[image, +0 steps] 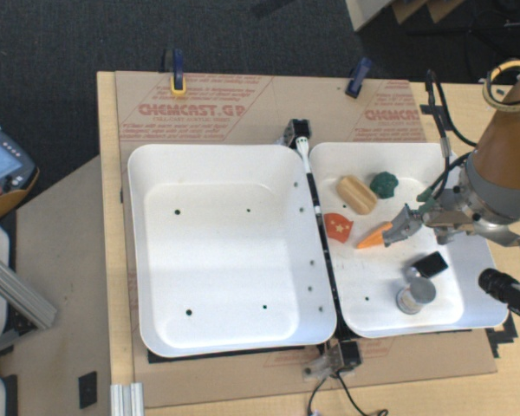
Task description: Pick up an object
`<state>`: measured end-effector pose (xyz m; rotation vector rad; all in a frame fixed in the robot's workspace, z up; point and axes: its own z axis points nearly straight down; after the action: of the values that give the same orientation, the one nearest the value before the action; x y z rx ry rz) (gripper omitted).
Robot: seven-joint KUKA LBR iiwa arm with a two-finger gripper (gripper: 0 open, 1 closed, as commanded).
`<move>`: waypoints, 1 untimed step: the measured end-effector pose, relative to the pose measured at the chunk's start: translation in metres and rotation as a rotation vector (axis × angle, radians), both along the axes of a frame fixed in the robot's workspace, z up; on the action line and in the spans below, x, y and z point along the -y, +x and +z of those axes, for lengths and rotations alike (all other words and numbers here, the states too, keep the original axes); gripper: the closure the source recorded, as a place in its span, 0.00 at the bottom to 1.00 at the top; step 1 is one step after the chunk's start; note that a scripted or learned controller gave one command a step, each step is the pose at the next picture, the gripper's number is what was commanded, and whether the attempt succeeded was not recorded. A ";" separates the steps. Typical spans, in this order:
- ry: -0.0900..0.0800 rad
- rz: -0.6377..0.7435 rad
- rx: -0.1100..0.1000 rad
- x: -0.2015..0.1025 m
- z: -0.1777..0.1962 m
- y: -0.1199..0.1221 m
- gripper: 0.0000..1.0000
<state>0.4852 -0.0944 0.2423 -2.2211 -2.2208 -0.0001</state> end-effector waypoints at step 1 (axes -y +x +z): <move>-0.009 0.000 0.021 0.048 0.140 0.057 0.00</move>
<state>0.5424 -0.1420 0.3822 -2.2364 -2.2354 -0.0145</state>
